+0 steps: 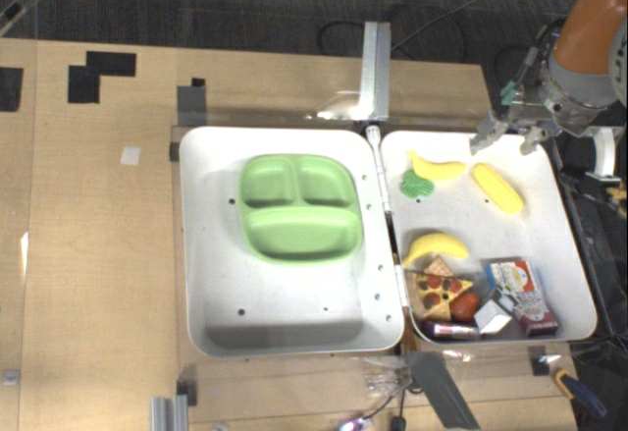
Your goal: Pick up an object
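Here, fingers (510, 136) apart, empty; yellow corn (497, 188) beneath, long axis upper-left to lower-right.

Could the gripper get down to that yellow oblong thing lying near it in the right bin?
Probably yes. The gripper hangs over the bin's far right corner, and the yellow oblong piece lies just below it in the view, on bare white floor with nothing on top or touching it.

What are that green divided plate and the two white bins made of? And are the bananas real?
The green divided plate looks like matte moulded plastic: one even colour, soft rounded edges. The white bins seem smooth plastic or coated metal; their faint sheen leaves it open. The bananas look like toy plastic: uniform bright yellow, no blemishes, though I can't be sure.
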Robot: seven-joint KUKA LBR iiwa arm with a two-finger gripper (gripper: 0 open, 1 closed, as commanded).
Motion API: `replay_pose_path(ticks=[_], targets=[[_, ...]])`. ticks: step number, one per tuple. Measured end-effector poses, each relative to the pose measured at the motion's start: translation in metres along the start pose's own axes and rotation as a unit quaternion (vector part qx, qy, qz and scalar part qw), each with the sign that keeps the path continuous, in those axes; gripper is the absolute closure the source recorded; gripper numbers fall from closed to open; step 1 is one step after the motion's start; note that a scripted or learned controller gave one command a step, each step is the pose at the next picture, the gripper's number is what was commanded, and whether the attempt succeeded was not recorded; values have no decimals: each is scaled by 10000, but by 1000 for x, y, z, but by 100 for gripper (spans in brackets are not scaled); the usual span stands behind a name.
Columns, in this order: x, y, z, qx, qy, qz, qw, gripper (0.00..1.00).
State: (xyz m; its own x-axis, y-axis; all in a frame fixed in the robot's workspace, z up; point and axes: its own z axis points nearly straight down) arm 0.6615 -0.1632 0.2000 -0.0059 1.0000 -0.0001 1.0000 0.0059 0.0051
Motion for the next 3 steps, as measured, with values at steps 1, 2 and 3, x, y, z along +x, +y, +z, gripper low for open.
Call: replay_pose_path(ticks=[1,2,3], targets=[[-11,9,100,-24,-9,-453,9990,0],[-10,11,86,-62,-23,-480,9988,100],[-29,9,-10,-18,-9,497,9988,100]])
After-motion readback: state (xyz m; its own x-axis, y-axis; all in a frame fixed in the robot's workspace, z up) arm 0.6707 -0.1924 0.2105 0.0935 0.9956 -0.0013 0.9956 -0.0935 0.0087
